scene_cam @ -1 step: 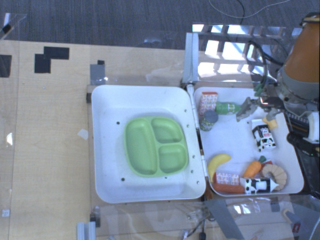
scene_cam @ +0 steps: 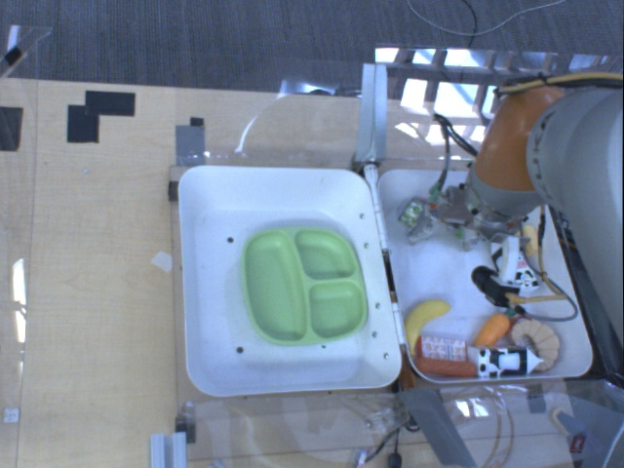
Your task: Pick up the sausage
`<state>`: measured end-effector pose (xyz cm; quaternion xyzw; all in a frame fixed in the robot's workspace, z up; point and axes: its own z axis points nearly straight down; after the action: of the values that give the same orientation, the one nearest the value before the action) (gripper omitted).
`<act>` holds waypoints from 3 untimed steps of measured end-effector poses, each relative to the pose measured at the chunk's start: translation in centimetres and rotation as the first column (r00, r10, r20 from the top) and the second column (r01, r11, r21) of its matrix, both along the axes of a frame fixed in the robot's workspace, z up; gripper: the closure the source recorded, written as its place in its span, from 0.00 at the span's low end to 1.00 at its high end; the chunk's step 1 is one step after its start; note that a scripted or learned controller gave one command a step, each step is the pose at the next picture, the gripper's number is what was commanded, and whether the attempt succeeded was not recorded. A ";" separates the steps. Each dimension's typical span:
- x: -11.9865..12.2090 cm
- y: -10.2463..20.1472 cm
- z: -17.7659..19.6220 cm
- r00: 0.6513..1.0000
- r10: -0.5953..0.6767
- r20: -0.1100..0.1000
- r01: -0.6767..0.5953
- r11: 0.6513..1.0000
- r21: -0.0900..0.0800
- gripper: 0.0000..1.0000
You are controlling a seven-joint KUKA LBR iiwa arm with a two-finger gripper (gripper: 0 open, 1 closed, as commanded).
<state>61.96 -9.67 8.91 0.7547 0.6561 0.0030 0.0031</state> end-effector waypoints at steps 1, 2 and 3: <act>-5.7 -6.4 0.1 0.999 0.047 0.004 -0.047 0.999 0.010 0.00; 3.0 -2.7 -0.2 0.999 -0.026 -0.018 0.026 1.000 -0.002 0.00; 4.2 -1.5 -0.2 0.943 -0.329 -0.050 0.329 0.944 -0.005 0.00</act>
<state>66.16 -11.19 8.74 0.8534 0.5208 -0.0154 -0.0144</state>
